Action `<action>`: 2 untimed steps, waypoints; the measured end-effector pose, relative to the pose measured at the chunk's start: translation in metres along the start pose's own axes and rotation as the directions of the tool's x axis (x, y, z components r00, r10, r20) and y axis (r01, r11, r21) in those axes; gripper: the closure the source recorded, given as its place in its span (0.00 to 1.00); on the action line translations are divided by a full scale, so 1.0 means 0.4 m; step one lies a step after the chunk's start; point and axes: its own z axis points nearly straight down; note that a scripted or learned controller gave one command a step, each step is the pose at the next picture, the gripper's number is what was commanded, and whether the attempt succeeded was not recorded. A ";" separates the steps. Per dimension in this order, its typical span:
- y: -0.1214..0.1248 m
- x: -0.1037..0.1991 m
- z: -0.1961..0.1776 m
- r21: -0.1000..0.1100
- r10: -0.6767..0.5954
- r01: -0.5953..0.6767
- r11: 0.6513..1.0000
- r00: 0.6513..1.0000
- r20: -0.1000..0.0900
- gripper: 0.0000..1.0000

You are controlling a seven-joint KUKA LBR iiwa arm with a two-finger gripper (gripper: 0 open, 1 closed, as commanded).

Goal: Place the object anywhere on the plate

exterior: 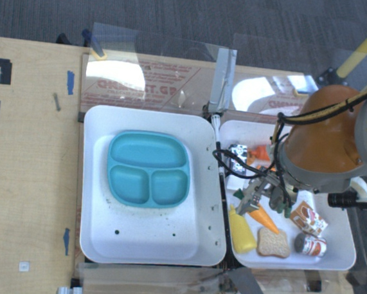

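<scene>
Plate (pixel 148 169): blue, three compartments, lying flat in left bin (pixel 92 225).
Right bin (pixel 345 246): holds yellow bottle (pixel 242 231), carrot (pixel 266 217), bread slice (pixel 273 243), can (pixel 310 245), small carton (pixel 308 218).
Gripper (pixel 250 202): low over right bin, just beside carrot and bottle; finger state impossible to tell.

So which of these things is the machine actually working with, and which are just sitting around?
For the job:
- blue plate in the left bin
- gripper, low over the right bin
- one toy from that bin; which one, I cannot tell

Lying about for now:
- yellow bottle
- carrot
- bread slice
- small can
- snack packet
</scene>
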 end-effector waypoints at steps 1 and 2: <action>0.140 -0.029 0.001 -0.002 0.048 -0.048 0.999 0.999 0.002 1.00; 0.359 -0.102 0.000 -0.002 0.028 -0.028 1.000 1.000 0.001 1.00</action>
